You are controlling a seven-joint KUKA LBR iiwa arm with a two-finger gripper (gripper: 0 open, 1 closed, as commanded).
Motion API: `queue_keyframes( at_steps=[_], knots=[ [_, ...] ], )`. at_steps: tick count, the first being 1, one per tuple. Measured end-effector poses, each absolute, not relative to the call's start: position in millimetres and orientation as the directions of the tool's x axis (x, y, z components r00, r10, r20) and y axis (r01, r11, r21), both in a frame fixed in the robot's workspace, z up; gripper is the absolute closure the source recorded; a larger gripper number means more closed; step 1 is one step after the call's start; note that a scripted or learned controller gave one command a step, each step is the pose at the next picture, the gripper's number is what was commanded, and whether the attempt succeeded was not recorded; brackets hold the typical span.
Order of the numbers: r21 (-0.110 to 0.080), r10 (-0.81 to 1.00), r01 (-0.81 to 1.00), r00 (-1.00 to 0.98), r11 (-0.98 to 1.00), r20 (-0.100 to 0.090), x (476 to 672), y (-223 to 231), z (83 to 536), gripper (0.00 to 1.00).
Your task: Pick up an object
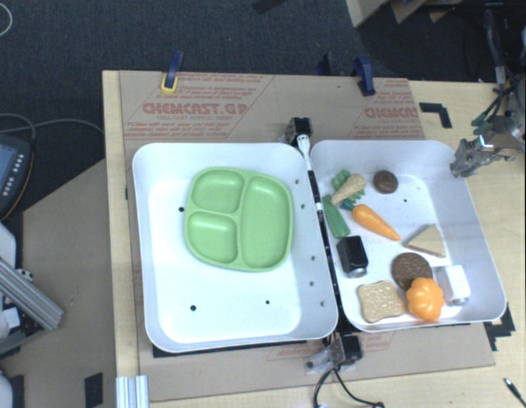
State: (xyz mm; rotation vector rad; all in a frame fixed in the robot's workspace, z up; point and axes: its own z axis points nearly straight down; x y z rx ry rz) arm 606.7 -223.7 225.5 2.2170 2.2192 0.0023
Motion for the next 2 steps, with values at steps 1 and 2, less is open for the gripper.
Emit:
queue_keyframes(
  at_steps=[1, 2],
  knots=[
    [-0.003, 1.0, 1.0, -0.002, 0.003, 0.002, 570.0, -180, 233, 1.0],
    [-0.004, 1.0, 1.0, -0.004, 0.004, 0.003, 534.0, -135, 235, 1.0]
  ],
)
